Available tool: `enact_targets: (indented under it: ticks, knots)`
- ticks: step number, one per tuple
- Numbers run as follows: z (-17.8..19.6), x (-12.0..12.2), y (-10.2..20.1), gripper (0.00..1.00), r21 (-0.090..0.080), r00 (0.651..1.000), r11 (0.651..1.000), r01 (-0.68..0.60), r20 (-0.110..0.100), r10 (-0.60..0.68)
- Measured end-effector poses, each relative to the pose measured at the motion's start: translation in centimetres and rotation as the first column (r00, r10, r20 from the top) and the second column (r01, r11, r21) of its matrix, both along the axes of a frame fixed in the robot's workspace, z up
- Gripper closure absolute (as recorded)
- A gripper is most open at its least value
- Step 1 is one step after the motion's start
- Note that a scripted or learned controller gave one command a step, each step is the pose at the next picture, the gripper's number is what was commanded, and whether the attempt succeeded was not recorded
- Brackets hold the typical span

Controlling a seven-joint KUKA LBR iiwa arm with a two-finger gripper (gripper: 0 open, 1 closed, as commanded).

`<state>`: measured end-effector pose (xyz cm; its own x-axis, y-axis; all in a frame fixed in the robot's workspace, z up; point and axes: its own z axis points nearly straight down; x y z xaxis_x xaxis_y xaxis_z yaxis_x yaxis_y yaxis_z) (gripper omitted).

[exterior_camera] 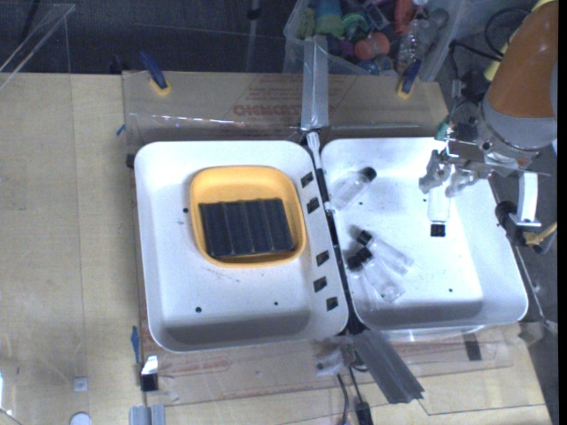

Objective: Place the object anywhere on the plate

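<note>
Wooden bench [62, 237] – two white bins [168, 264], poss. toy tub [372, 16] behind.

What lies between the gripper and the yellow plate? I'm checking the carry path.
In the camera view, between the gripper and the yellow plate lie clear bottles with black caps and the bins' divider.

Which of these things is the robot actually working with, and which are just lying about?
For the job:
- gripper, over the right bin
- small clear bottles with black caps, one likely the object to move
- yellow plate with a dark ridged insert, in the left bin

Just lying about:
- clear tub of colourful toys behind the bins
- blue clamps
</note>
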<state>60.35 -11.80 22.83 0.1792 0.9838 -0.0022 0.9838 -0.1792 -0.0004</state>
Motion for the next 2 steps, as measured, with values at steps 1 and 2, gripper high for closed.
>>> enact_targets:
  ticks: [1,2]
  knots:
    - [0.1,-6.1,-1.9,1.0,0.005,0.954,0.954,-0.3,-0.002,0.3]
    - [-2.2,-10.5,-1.9,1.0,0.005,0.917,0.917,-0.399,-0.001,0.399]
